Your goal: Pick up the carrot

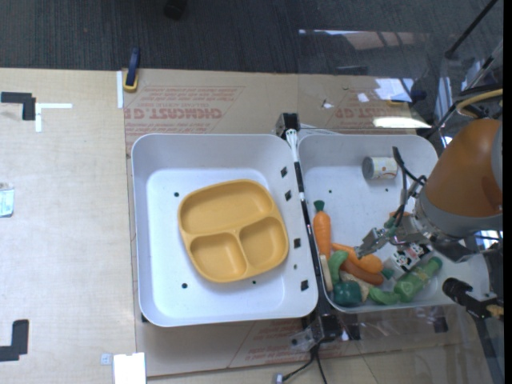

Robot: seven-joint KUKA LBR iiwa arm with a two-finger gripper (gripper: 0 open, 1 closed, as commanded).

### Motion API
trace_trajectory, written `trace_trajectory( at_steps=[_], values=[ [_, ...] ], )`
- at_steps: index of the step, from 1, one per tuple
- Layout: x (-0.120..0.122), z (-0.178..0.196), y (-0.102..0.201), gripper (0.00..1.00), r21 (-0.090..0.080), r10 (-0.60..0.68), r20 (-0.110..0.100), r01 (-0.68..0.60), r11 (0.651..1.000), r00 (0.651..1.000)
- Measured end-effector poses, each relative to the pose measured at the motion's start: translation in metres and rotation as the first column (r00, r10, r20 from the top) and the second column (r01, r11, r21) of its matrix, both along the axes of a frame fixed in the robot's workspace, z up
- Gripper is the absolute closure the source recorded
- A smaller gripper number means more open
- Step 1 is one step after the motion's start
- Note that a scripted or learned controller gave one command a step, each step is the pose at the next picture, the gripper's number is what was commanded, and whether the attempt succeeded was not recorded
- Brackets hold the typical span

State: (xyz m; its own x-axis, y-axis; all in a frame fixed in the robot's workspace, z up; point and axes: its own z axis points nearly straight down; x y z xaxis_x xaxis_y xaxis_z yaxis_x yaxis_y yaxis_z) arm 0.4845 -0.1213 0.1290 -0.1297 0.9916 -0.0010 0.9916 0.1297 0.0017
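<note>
The fingers (pixel 376 241) are hanging low over the right bin (pixel 352 174), pointing toward the heap of toy food; you cannot tell whether they are apart or together, since they are showing as thin metallic parts mixed with cables. Nothing is visibly sitting between them.

You are looking at one carrot (pixel 322 232): a smooth, tapered orange piece with a small green top, lying lengthwise just beside the bin's left wall, to the left of the fingers. Below and right of it, several plastic-looking vegetables (pixel 376 282) in orange, red and green are lying piled together at the bin's near edge. One small pale cylinder (pixel 381 167) is lying apart near the far wall.

Two shallow white bins are sitting side by side on the counter (pixel 64 254). The left bin (pixel 152 238) is holding one yellow plate (pixel 232 230), rounded and divided into three compartments.
</note>
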Motion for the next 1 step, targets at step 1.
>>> trace_trajectory(
  at_steps=[1],
  values=[
    [-0.0050, -0.0362, 0.0193, 0.00, -0.002, 0.132, 0.002, -0.132, 0.991, 0.991]
  ],
)
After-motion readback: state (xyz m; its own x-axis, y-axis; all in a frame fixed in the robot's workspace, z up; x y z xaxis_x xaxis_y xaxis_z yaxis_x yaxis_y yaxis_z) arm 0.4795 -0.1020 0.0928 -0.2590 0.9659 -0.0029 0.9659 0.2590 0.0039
